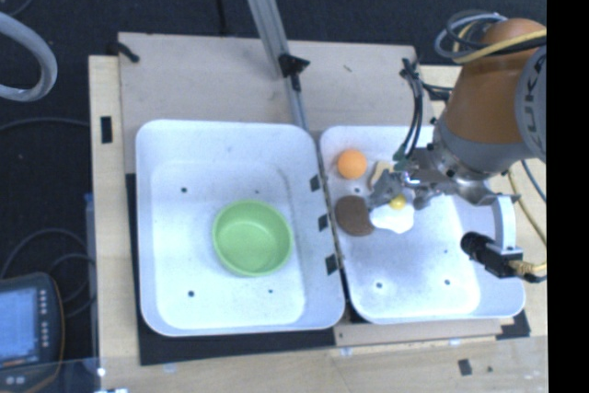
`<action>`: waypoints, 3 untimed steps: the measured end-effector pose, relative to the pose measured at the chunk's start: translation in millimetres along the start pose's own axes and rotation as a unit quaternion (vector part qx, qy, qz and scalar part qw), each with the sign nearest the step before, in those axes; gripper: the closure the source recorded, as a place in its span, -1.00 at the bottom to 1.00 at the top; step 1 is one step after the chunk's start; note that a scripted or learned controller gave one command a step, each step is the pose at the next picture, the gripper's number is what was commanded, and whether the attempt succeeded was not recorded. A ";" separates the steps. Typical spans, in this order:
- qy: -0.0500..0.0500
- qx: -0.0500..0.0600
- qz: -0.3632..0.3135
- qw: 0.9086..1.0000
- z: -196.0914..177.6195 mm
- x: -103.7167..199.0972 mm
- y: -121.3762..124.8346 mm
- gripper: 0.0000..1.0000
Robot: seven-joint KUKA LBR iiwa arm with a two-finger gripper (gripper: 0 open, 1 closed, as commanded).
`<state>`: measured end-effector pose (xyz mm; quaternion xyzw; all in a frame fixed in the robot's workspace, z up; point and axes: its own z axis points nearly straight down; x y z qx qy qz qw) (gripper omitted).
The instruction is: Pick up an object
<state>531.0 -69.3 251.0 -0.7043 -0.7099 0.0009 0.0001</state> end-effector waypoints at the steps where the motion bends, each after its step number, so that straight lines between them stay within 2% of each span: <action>1: 0.000 0.001 0.000 1.000 11.9 44.9 13.0 1.00; 3: 0.001 0.000 -0.001 1.000 6.4 156.7 42.5 1.00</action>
